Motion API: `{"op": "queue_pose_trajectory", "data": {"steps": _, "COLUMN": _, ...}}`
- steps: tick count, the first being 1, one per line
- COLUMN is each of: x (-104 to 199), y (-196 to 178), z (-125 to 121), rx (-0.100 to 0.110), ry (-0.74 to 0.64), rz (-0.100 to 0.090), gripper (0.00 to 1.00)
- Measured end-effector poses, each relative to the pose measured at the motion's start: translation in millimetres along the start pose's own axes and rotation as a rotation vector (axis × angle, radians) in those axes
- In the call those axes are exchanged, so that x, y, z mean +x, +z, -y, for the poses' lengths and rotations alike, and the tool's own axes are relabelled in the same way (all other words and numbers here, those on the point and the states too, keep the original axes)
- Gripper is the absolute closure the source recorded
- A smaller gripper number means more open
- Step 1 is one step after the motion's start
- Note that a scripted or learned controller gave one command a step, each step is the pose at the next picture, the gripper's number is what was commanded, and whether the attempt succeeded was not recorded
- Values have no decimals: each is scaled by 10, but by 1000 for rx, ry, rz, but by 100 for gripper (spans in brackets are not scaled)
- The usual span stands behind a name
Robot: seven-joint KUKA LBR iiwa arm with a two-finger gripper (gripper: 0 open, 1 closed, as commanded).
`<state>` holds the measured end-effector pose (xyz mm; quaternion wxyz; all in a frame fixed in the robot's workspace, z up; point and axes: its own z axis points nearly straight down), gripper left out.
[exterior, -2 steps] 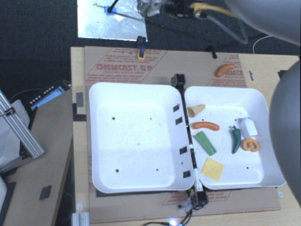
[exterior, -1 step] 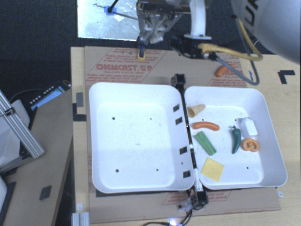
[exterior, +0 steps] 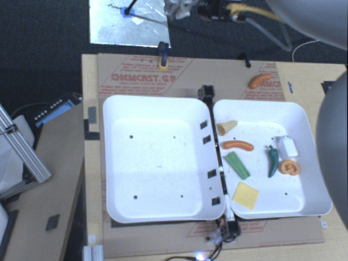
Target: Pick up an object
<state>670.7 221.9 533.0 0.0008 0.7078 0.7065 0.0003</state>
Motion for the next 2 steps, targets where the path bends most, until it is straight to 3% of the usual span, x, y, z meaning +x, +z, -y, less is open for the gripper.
{"op": "queue_pose_trajectory", "data": {"steps": 1, "x": 124, "y": -24, "z": 25, "rx": -1, "ry": -6, "rz": -2, "gripper": 100}}
{"op": "queue_pose_trajectory", "data": {"steps": 2, "x": -342, "y": -46, "z": 683, "rx": -2, "ry": -1, "rz": -2, "gripper": 100}}
